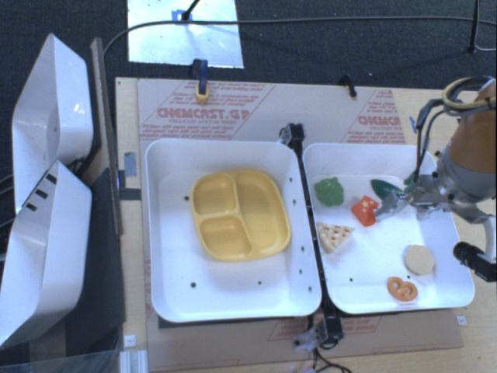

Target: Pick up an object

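— So, what sits in the left bin (167, 231)?

— A yellow divided tray (239, 213), three compartments, lying flat near the middle. Nothing rests in its compartments.

— And the right bin (443, 298)?

— Six small pieces. A green leafy lump (329, 191) near the upper left corner, a red block (364, 210) just right of it, a pale wedge with holes (334, 236) below those. A dark green leaf-shaped piece (384, 186) lies by the far wall. Toward the near right corner, a round beige disc (419, 260), and a small orange pretzel (401, 289) below it.

— Where is the gripper (392, 203)?

— Inside the right bin, reaching in from the right, its tip just beside the red block and close under the dark green piece. The arm (472, 150) hangs over the bin's right wall.

— Are the fingers clamped on anything?

— I cannot tell; they are too small and blurred to say whether they stand apart or together. Nothing shows between them.
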Robot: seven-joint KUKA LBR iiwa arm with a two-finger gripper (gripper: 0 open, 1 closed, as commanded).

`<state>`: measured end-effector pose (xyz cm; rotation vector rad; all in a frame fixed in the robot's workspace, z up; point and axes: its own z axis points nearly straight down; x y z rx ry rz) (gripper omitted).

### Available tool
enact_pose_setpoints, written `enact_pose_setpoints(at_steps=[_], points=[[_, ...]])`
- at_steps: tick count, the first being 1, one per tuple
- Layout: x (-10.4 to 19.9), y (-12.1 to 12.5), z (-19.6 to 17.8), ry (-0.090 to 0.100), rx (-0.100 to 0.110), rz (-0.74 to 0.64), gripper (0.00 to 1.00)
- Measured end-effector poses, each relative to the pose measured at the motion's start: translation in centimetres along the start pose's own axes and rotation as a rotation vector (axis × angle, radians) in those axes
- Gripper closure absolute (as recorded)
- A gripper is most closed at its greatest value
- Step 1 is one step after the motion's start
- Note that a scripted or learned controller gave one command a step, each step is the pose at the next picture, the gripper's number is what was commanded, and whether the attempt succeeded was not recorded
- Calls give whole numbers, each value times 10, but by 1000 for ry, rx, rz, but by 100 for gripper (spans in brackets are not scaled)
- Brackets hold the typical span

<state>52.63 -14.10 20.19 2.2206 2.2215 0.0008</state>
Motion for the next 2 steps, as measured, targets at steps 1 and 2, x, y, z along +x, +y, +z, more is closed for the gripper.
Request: enact_pose_setpoints(at_steps=[1, 2], points=[[0, 0, -11, 0, -1, -1, 100], [44, 84, -45, 0, -2, -3, 100]])
